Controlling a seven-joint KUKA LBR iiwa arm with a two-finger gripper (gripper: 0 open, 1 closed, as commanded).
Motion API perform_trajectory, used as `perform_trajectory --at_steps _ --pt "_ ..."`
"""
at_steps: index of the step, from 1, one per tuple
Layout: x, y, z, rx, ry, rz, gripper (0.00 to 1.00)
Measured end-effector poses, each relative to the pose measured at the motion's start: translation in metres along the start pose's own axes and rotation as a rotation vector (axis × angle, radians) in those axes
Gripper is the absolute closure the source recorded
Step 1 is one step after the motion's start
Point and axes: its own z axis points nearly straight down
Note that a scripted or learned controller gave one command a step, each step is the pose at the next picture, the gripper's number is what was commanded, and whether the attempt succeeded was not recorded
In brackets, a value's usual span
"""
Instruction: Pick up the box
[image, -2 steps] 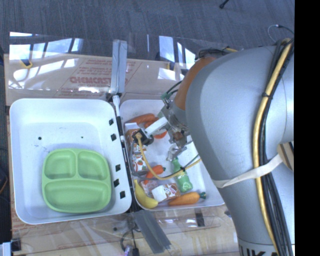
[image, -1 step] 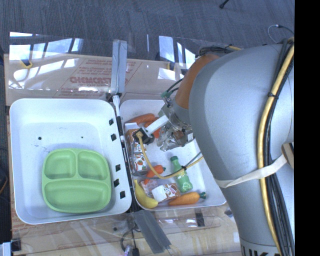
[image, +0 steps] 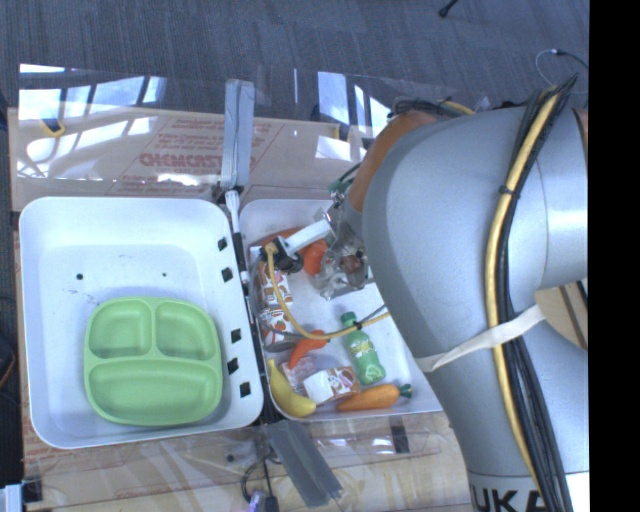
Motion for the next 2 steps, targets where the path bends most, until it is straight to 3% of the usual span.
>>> perform_trajectory --at_steps 1,2 --pt "-0.002 -0.075 -0.1 -0.001 0.0 -0.379 1.0" --pt "-0.036 -0.252 -0.049 -0.001 -0.003 -0.344 1.0"
